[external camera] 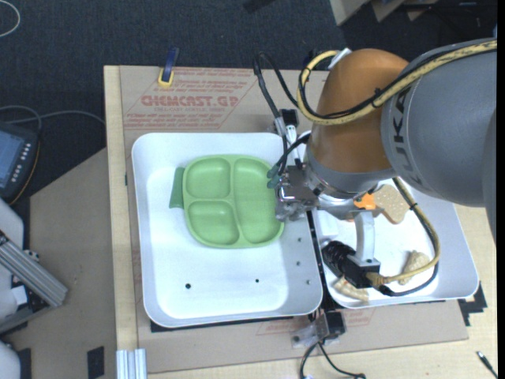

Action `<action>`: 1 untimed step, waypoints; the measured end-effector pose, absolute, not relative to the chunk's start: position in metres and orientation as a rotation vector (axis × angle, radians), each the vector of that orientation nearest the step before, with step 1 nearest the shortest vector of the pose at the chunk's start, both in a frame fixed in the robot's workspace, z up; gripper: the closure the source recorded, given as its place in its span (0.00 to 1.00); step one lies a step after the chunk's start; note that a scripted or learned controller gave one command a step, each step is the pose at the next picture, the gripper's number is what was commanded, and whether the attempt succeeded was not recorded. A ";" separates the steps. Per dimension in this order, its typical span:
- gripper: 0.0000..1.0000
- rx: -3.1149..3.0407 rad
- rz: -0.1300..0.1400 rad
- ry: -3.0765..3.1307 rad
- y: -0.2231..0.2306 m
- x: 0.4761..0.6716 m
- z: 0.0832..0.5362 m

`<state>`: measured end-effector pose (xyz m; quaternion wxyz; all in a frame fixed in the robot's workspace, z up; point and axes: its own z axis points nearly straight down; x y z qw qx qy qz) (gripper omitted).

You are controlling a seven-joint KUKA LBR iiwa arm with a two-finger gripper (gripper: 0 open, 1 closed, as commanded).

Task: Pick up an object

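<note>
Because the claw hangs over the seam between the two bins, the green divided plate lies just to its left in the camera view, its right rim touching or nearly under the claw. How far the claw is open cannot be told, since the wrist hides it. That plate sits in the left bin, slightly tilted, with bare white floor below it. A tan piece lies to the claw's right.

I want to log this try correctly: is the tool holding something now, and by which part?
It cannot be told. The tool sits at the right rim of the green divided plate in the left bin, but the wrist hides whether that rim is gripped.
</note>
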<state>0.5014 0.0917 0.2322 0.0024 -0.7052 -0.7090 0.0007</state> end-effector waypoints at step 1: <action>1.00 -2.222 0.005 -2.217 0.071 0.506 0.222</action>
